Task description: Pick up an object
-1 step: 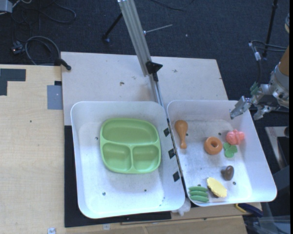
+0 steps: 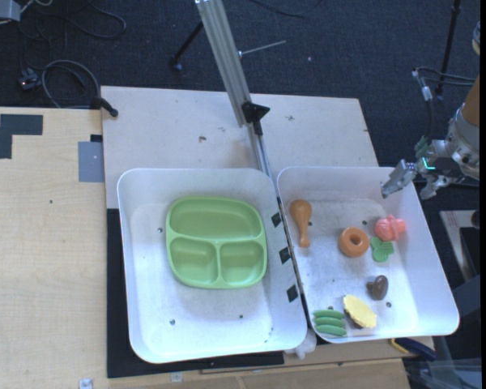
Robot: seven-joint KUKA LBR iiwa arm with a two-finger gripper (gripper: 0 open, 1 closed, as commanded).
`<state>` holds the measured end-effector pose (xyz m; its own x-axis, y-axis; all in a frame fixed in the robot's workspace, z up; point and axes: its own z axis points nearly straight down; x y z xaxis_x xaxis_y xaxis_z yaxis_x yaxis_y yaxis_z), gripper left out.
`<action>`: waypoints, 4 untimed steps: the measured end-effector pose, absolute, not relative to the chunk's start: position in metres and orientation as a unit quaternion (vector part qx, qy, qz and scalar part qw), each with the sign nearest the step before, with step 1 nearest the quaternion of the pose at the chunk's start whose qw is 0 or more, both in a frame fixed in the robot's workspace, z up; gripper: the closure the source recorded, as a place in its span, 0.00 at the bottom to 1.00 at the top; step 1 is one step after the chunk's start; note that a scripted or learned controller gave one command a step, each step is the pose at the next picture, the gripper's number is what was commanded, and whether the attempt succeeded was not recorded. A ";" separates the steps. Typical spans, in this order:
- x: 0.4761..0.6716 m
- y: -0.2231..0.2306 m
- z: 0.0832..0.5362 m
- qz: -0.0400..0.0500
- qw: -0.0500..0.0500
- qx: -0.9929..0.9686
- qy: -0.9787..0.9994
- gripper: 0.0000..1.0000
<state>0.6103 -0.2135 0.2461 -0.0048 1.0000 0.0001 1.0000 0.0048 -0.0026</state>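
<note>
A grey robot gripper is hovering over the upper right rim of the right-hand bin, its two fingers standing apart with nothing between them. Below it, toy foods are lying scattered across the bin floor: a chicken drumstick sitting near the left wall, an orange doughnut resting in the middle, and a pink piece touching a green leafy piece just beside it. Nearer the front edge, a small brown item is lying above a yellow piece and a green pea pod. The left-hand bin is holding a green divided plate. A metal rail is slanting across the bench behind both bins.
</note>
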 end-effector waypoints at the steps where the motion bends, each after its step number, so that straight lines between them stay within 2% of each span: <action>1: 0.602 -0.204 0.192 0.002 0.003 -0.707 -0.708 0.00; 2: 0.607 -0.199 0.132 0.000 0.001 -0.706 -0.708 0.00; 3: 0.611 -0.197 0.127 -0.006 -0.002 -0.705 -0.709 0.00; 4: 0.611 -0.197 0.134 -0.005 -0.001 -0.706 -0.709 1.00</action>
<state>0.6105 -0.1965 0.1342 -0.0041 1.0000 0.0061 1.0000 0.0040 0.0078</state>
